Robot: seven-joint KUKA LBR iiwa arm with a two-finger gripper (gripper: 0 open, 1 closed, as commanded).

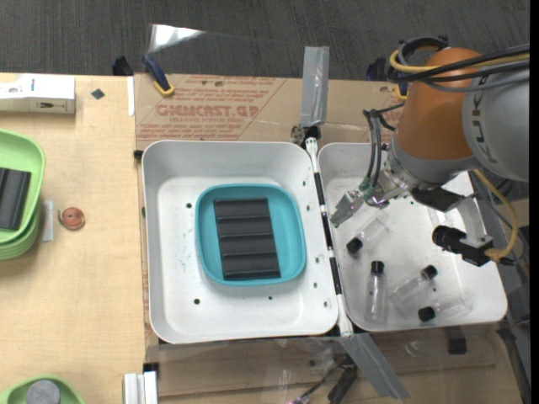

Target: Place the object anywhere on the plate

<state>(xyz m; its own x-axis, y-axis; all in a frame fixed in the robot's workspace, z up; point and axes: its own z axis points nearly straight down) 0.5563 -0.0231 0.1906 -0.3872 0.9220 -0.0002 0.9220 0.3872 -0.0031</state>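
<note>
Jaws: state cannot be told; gripper (364,194) low over right bin's (497,305) upper-left corner.
Vials: nearest vial (365,235) just below gripper.
Plate (290,259): left bin (168,310), centre.

Grey arm (497,116); orange band (434,103); yellow and black cables (421,57).

The arm's orange band and grey wrist cover the claw (364,199), so whether its tips are apart or together cannot be told. The clear vials (375,289) in the right bin (497,310) are too faint for their outlines to be followed. The green tray (18,194) is cut off by the left edge, and the green lid (38,391) by the bottom edge of the worktop (84,310). Print on the white box (38,95) is too small to read.
</note>
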